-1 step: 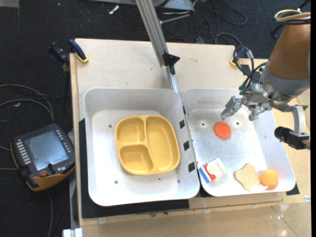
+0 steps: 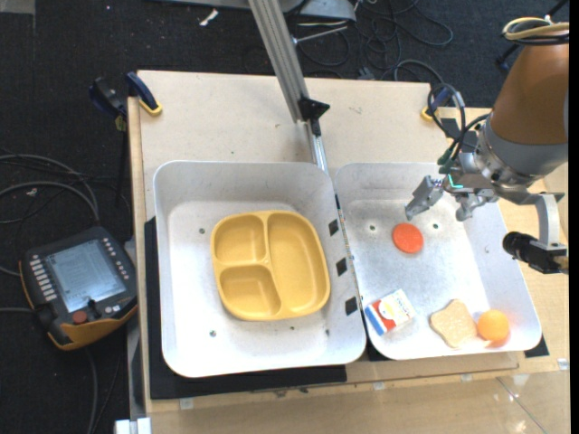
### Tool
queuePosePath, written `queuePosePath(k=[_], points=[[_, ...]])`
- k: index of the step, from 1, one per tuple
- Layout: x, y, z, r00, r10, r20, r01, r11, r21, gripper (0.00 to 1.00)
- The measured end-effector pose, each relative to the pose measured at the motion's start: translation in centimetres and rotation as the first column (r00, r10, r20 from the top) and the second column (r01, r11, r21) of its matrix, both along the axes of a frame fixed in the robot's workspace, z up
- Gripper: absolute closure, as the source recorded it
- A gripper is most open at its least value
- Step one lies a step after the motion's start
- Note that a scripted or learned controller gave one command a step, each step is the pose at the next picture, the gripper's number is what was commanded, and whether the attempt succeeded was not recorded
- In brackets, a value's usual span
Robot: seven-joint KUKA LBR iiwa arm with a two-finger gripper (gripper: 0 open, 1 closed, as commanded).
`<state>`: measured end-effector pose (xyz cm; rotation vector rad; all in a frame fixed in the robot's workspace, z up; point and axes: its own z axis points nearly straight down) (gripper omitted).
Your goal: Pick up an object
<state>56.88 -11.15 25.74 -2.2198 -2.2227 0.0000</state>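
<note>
Overhead, no brand or writing can be read; the small carton [image 2: 391,313] shows a red, white & orange print too small to make out. The arm [image 2: 534,107] is cut off at the 3 o'clock edge. Its hand [image 2: 450,202] hangs over the right bin [image 2: 507,269] w/ fingers spread apart, gripping nothing. The red disc [image 2: 408,239] lies just at 7 o'clock from the hand. At the bin's 6 o'clock end: carton, bread slice [image 2: 453,323], and orange fruit [image 2: 494,326] touching the bread. The left bin [image 2: 181,242] holds a yellow divided plate [image 2: 270,265]. Both bins sit on a tan desk [image 2: 226,116].
</note>
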Motion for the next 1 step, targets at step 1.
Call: queuePosePath(k=[1], points=[[-0.63,0.85,-5.78,1.000,-0.001,-0.006,0.001,1.000,0.001,0.00]])
